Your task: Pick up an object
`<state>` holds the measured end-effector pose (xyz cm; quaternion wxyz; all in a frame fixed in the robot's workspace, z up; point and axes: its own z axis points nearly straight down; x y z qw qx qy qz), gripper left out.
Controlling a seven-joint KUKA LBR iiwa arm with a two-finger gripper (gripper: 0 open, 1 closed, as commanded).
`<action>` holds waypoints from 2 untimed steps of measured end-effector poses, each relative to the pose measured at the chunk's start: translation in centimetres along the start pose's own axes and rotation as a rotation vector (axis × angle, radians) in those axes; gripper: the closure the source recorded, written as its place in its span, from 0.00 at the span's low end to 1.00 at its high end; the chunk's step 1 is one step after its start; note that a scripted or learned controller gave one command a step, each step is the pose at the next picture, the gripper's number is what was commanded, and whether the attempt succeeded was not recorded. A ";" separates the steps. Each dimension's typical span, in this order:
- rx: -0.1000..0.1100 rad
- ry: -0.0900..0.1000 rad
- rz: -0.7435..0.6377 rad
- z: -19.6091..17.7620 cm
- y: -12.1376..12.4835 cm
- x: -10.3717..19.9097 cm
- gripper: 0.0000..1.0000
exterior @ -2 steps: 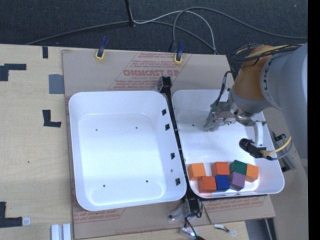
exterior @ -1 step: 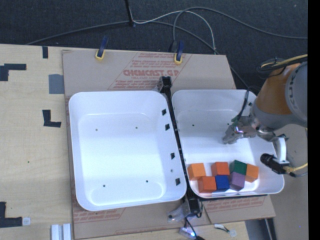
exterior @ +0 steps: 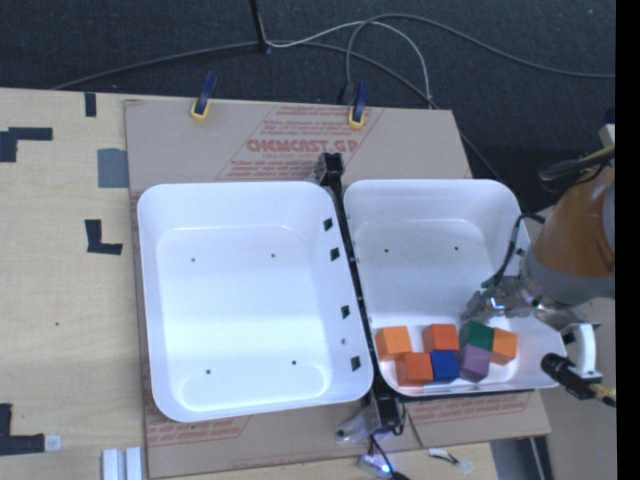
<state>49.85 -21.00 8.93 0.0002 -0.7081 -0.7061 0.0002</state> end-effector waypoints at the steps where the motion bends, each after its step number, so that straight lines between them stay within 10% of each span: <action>1: -0.001 0.000 -0.004 0.0 1.6 1.4 0.00; 2: -0.004 0.000 -0.004 -0.1 -1.0 2.0 0.00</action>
